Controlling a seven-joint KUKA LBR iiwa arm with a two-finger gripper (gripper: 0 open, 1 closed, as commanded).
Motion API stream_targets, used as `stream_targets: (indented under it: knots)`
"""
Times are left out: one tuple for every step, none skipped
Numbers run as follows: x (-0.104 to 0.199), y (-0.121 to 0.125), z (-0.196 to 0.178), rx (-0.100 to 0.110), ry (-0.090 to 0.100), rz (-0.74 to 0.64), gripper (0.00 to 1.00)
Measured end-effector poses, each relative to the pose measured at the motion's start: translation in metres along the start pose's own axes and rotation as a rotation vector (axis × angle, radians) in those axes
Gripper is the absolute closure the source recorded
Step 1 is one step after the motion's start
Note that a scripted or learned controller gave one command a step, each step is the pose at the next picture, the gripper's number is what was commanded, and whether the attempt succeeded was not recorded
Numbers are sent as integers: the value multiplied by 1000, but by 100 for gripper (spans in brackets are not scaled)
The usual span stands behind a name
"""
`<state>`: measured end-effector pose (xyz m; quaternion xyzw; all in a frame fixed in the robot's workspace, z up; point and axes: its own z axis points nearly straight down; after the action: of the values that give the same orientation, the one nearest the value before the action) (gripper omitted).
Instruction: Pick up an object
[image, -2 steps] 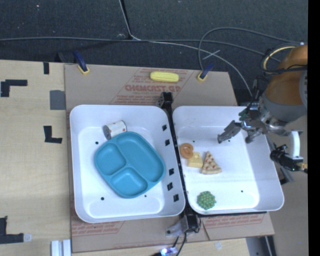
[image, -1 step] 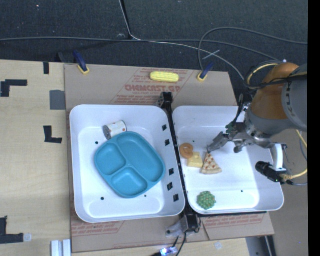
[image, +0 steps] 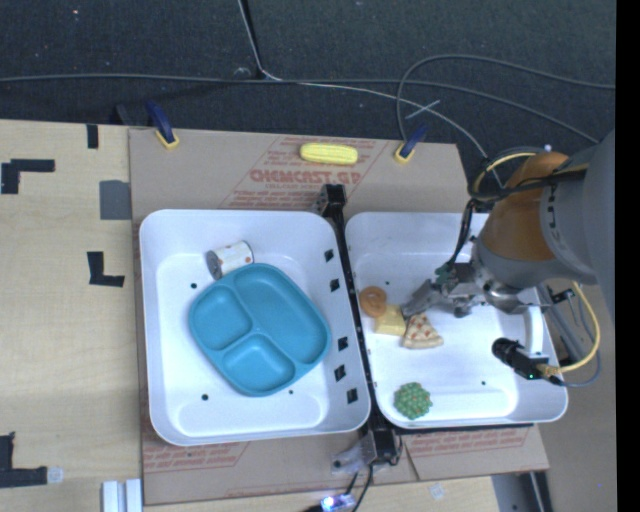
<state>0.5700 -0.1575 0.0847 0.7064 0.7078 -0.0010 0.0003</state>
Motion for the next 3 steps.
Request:
stream_targets:
  knots:
    - [0,1,-13,-2,0,-1,100]
    - [-5,3,-76,-6,1,1,100]
    - [-2,4,-119,-5,1,0,100]
